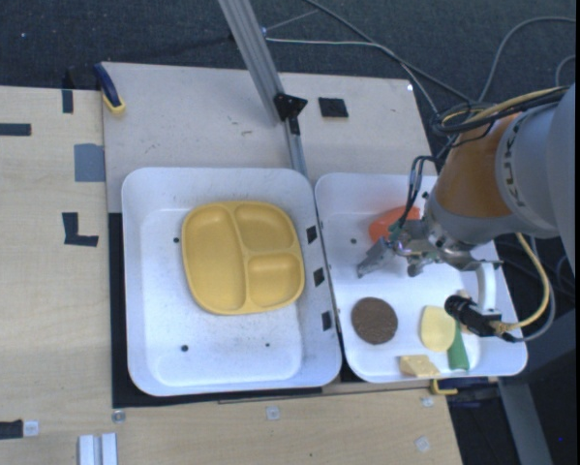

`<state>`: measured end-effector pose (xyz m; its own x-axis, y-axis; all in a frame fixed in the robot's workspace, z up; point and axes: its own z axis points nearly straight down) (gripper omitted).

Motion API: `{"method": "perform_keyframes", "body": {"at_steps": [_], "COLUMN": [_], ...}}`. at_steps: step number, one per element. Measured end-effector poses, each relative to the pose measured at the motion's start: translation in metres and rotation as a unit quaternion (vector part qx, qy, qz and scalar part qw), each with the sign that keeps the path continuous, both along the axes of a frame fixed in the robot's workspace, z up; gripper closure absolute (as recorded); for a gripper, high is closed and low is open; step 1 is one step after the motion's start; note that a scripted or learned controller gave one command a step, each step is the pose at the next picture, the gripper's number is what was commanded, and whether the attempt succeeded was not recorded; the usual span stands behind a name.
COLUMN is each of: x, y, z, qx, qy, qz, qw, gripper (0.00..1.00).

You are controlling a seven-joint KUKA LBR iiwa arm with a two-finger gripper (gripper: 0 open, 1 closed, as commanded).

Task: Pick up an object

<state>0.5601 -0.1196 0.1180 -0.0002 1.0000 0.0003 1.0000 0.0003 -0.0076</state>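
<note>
Recorded from above at a slant, bench (38, 260) bearing two shallow white bins side by side.

Left bin (154, 356): occupied by a yellow divided plate (241, 257), laid flat a little above the bin's middle, three compartments facing up, two narrow ones across the top and left, a smaller one at lower right.

Right bin (348, 201): entered from the right by the grey arm (551, 163), orange band (464, 177) above the wrist. Gripper (394, 260) lowered over the upper half of this bin, fingers (369, 262) spread apart and released, clasping nothing; one finger slanted toward the bin's left wall, the other pointed down toward the bin's lower half.

Candidate objects, all loose in the right bin:
- orange object (384, 225), just above the gripper and partly hidden by it, shape not resolved;
- brown disc (375, 320), flat, below the gripper and apart from it;
- pale yellow piece (437, 327), right of the disc, near the bin's lower right;
- green piece (459, 354), touching the pale yellow piece on its lower right side;
- small tan block (418, 364), at the bin's bottom rim, just below the pale yellow piece.

Surroundings: slanted metal pole (256, 46) ending at a black bracket above the gap between bins; dark cables (367, 37) trailed across the dark floor beyond; blue and yellow clamp (108, 87) at the board's upper left corner.
</note>
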Motion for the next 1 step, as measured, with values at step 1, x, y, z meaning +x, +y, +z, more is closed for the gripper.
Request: {"method": "perform_keyframes", "body": {"at_steps": [1], "x": [0.0008], "y": [-0.0002], "z": [-0.0323], "qx": [-0.0008], "qy": [-0.004], "qz": [0.000], "qw": [1.0000], "gripper": [0.00]}}
